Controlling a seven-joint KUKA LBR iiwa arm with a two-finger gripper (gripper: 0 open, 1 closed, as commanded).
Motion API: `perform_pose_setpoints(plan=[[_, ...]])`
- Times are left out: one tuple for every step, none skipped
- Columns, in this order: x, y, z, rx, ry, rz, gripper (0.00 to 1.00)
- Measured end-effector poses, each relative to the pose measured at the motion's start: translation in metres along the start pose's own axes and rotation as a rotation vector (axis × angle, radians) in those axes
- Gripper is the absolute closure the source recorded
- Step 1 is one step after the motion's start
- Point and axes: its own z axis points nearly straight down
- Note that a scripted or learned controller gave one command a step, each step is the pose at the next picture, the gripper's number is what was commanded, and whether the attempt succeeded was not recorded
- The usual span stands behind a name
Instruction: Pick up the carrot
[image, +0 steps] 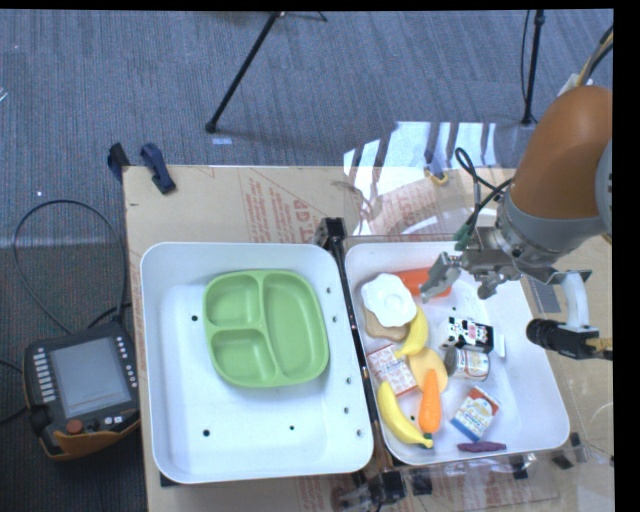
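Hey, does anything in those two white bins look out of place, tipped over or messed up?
Nothing looks spilled or broken. The right white bin is simply crowded: the orange toy carrot lies against the yellow plastic banana, among small cartons. The green divided plate sits flat in the left white bin.

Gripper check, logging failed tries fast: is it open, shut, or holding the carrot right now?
Gripper: open, holding nothing, above the far part of the right bin. The carrot lies in that bin, nearer the camera, beside a banana.
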Motion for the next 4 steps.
perform_pose_setpoints(plan=[[-0.013,-0.024,0.166,-0.011,0.0,-0.058,0.0],[-0.011,-0.024,0.155,-0.01,0.01,-0.047,1.0],[-0.011,-0.024,0.156,-0.009,0.01,-0.046,0.0],[-0.057,-0.088,0.165,-0.018,0.001,-0.164,0.0]])
